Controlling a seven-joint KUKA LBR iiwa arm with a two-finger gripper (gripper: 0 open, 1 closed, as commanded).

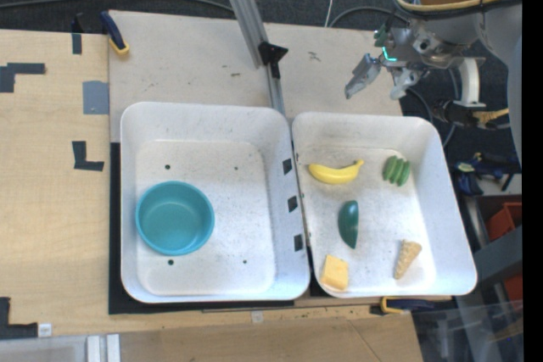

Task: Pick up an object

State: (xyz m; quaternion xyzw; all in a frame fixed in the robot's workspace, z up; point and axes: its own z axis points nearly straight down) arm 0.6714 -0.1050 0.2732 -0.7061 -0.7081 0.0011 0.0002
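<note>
The right bin [441, 182] holds a yellow banana [335, 172], a ridged green piece [395, 170], a dark teal oval piece [349, 222], a yellow wedge [336, 273] and a tan cone [408, 257]. My gripper [379, 82] hangs above the bench just beyond the right bin's far rim, up and right of the banana. It is open with nothing between its fingers, and one finger [361, 80] points down to the left.
A blue bowl [175, 218] sits in the left bin [140, 131] at its near left. A slanted metal pole [246, 0] runs down to the divide between the bins. Cables lie on the dark floor behind the bench.
</note>
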